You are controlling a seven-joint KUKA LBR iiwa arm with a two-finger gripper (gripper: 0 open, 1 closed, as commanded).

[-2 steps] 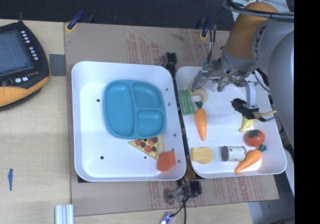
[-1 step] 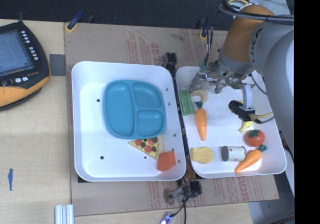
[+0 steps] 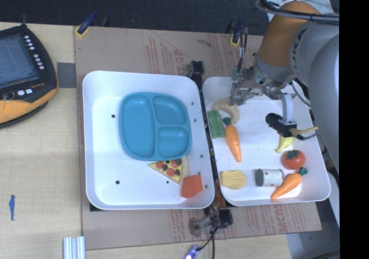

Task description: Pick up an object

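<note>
Evidently the likeliest target is the pale beige ring-shaped toy (image 3: 225,110), which lies in the far left corner of the right-hand shallow white plastic bin (image 3: 256,148). A green rectangular block (image 3: 216,124) touches the ring on its near side, and a small orange toy carrot (image 3: 233,143) lies just beyond that block. The two-finger gripper (image 3: 242,95) hangs just beside the ring, on its far right side. Nothing is visibly held, and I cannot tell whether the gripper is spread or pressed together, because its tip is dark and small against the bin wall.

Further from the ring, toward the near right, sit a yellow ridged chip (image 3: 233,179), a grey-and-black cylinder (image 3: 268,177), a red tomato (image 3: 293,159) and a second carrot (image 3: 286,186).

The risks, as I judge them:
- The ring sits close to the bin's corner, so a descent could strike the wall.
- The gripper could catch the green block along with the ring.
- A thin ring may slip out, leaving the gripper with nothing.
</note>
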